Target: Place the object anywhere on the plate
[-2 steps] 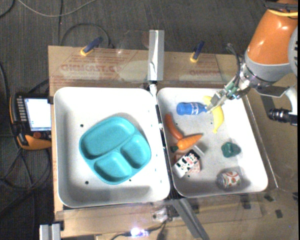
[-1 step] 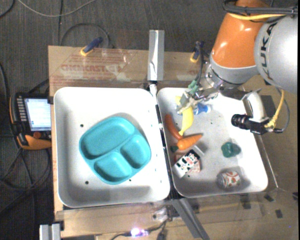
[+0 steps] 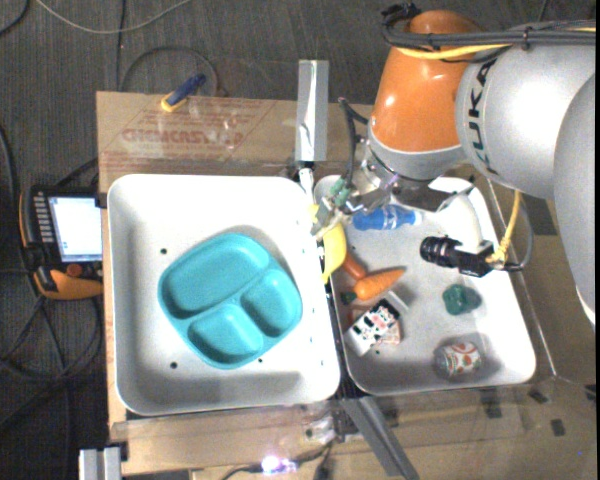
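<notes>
- The hand (image 3: 338, 206) sits low over the near-left corner of the right bin (image 3: 510, 363), right at the wall where the two bins meet; whether it is open or closed, I cannot tell, as the wrist covers it.
- Just under the hand, a yellow object (image 3: 333, 248) shows against the bin wall, touching or nearly touching the hand; whether it is gripped is unclear.
- Just right of the hand lies a blue bottle (image 3: 384, 218), partly tucked beneath the orange band (image 3: 425, 78).
- Below the hand, an orange carrot (image 3: 375, 282) lies at a slant, and further below it a black-and-white patterned block (image 3: 375, 326).
- Further right of the hand: a dark green piece (image 3: 461, 299) and, lower down, a rounded speckled object (image 3: 459, 359).
- Off to the hand's left, the teal plate (image 3: 230, 296), with three compartments, rests in the left bin (image 3: 140, 218), well apart from the hand.
</notes>
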Controlling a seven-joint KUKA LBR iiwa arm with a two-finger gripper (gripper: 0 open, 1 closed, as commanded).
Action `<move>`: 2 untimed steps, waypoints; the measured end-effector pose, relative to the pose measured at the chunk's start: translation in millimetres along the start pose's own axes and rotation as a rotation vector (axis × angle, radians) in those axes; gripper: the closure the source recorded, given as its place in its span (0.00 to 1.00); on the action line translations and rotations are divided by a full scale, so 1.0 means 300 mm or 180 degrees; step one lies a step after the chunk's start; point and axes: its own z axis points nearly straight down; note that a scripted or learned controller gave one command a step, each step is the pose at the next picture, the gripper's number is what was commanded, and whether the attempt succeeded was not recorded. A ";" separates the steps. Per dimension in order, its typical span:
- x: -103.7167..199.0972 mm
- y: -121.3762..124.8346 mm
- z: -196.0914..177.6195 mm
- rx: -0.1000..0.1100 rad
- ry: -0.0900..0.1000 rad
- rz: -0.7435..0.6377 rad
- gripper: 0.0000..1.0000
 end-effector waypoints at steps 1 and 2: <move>0.156 -0.069 0.167 0.0000 0.0008 -0.0726 1.00; 0.157 -0.068 0.167 -0.0001 0.0011 -0.0727 0.00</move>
